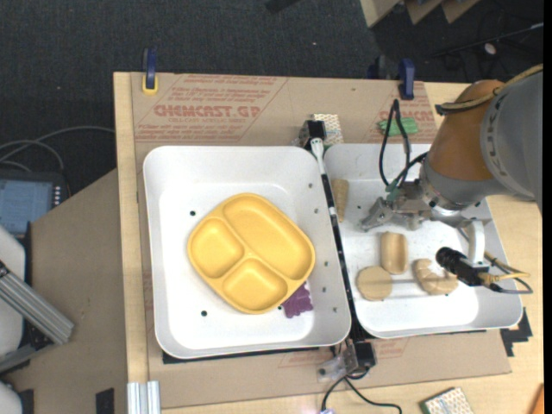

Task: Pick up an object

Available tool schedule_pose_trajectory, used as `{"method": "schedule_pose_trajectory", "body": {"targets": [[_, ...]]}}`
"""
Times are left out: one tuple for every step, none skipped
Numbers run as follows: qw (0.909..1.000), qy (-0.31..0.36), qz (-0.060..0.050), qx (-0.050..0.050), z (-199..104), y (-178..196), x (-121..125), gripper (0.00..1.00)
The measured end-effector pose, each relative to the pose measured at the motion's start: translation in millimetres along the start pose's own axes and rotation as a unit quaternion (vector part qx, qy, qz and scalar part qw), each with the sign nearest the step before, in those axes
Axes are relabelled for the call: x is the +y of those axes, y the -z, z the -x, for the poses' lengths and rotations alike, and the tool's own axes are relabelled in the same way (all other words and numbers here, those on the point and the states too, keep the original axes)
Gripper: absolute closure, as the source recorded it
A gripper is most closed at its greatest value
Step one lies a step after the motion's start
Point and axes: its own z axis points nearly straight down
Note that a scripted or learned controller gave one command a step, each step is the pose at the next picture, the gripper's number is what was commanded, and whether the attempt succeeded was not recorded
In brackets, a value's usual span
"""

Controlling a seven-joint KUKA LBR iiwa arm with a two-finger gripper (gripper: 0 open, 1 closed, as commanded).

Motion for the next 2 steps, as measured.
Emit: {"method": "schedule_pose_trajectory", "body": {"targets": [[1.0000,0.001,0.007,-0.003,30,2,69,0.00],[1.0000,0.000,0.000,0.000,-3,0,17,0.00]]}}
